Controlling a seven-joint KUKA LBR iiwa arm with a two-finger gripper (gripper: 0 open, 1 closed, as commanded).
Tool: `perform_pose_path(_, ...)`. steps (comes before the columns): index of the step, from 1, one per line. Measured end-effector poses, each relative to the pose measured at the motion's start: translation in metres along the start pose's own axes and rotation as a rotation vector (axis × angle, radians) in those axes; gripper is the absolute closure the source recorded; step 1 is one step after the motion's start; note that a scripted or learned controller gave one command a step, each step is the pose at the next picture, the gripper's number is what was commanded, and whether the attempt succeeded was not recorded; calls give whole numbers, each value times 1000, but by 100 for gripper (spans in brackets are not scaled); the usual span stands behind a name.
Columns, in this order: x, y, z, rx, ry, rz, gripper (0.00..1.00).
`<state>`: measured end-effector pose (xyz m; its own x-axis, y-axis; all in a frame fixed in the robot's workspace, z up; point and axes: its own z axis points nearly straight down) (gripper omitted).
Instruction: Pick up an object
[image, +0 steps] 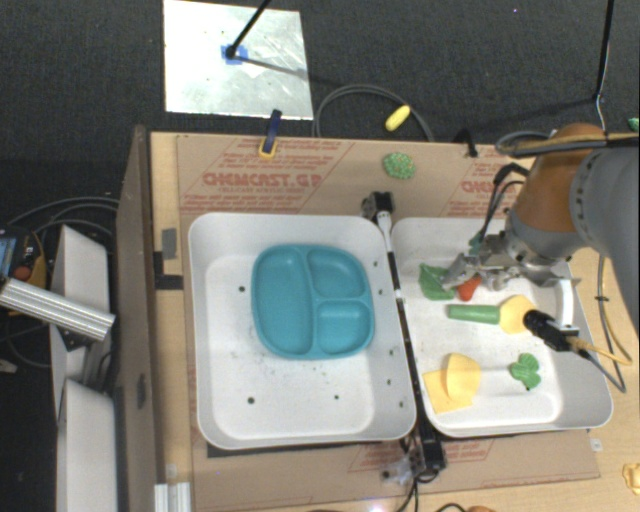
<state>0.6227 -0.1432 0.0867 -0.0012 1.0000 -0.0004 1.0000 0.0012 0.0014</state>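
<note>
One orange piece (467, 291) under gripper (478, 268)

- Blue divided tray (312, 301): smooth plastic, slightly glossy.
- White bins (225, 400): smooth matt plastic.
- Board (300, 172) under them: matt brown cardboard.
- Sheet (238, 60) behind: shiny, foil-like.

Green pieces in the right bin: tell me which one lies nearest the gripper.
The green piece at the bin's upper left, just left of the gripper. The green stick lies lower, and the small broccoli-like piece sits farthest away.
</note>
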Motion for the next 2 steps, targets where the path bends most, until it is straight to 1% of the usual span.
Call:
perform_pose_path(1, 43, 15, 2, -3, 1, -7, 0)
perform_pose_path(2, 40, 15, -9, -5, 0, -4, 100)
